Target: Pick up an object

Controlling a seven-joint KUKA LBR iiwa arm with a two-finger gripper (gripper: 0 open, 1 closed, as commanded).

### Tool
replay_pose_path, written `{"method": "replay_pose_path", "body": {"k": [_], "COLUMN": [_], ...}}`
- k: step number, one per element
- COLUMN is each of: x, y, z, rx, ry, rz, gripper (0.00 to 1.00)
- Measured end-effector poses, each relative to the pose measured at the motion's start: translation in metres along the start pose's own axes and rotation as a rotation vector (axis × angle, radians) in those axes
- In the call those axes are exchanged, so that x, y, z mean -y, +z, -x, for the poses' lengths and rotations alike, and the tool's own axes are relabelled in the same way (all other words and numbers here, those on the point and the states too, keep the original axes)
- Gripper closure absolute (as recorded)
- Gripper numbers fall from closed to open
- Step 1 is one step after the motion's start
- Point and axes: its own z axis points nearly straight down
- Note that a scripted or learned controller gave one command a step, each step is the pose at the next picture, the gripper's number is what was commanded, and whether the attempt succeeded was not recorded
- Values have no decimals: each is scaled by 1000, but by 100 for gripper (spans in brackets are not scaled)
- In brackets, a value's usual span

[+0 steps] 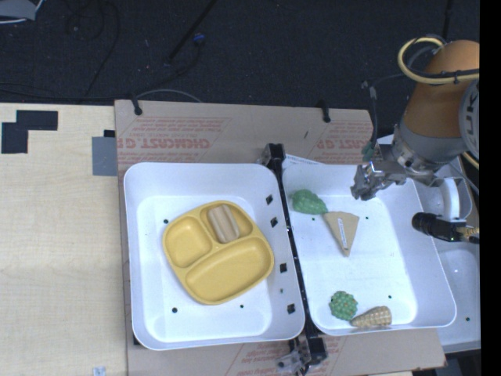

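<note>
left bin [149,210]: yellow tray [218,251] with a tan piece in one compartment | right bin [423,288]: green leaf [308,203], tan wedge [343,229], green clump [342,305], cone [371,316], all loose, nothing lifted | gripper [366,183]: above bin's upper edge, right of the leaf, grip state cannot be told | pick not yet done; path to wedge looks unobstructed

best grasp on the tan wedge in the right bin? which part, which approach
Probably straight down from above, since the tan wedge lies flat with open floor all round it in the right bin. Close across its two slanted sides about midway along, where it is neither too wide nor too thin; the tip pointing toward the bin's near edge looks too narrow. The pincer sits above and to its right.
</note>
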Motion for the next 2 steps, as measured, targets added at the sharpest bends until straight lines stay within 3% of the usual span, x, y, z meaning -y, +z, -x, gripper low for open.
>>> {"method": "replay_pose_path", "body": {"k": [2], "x": [44], "y": [-13], "z": [-86], "rx": [-2], "ry": [-3], "rz": [-6], "gripper": [100]}}
